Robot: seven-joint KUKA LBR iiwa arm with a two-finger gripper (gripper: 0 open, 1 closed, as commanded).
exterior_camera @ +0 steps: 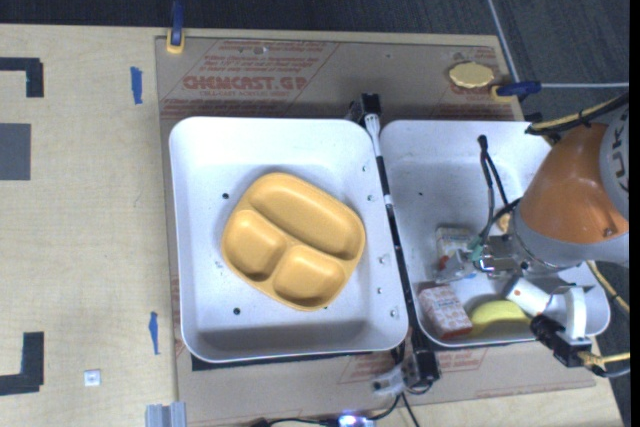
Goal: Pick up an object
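Down in the right bin (430, 150), toward its 6 o'clock wall, the things worth picking lie packed together: a banana (497, 315), a small reddish packet (444, 307) just beside it at its 9 o'clock, and a clear wrapper (455, 245) at the packet's 12 o'clock. The gripper (490, 262) hangs low among them, just at 12 o'clock of the banana; whether its fingers are apart or together I cannot tell, and nothing can be seen held between them.

Risks, as I judge them:
- the crowding: a close here could catch two things at once, or only a wrapper's edge, which would likely slip on the lift
- the banana is curved and smooth and lies close to the bin wall, so a grip off its middle could roll it out or push it against the rim
- the packet may be too flat for the fingers to get under
- black cables (490, 180) trail from the wrist over the bin and could drag a light wrapper
- the arm (575, 200) hides part of the bin's 3 o'clock side, so anything there is unknown

Further out, at 9 o'clock, the left bin (200, 215) holds a yellow divided tray (292, 240), well apart from the gripper; both bins sit on the surface (80, 215)
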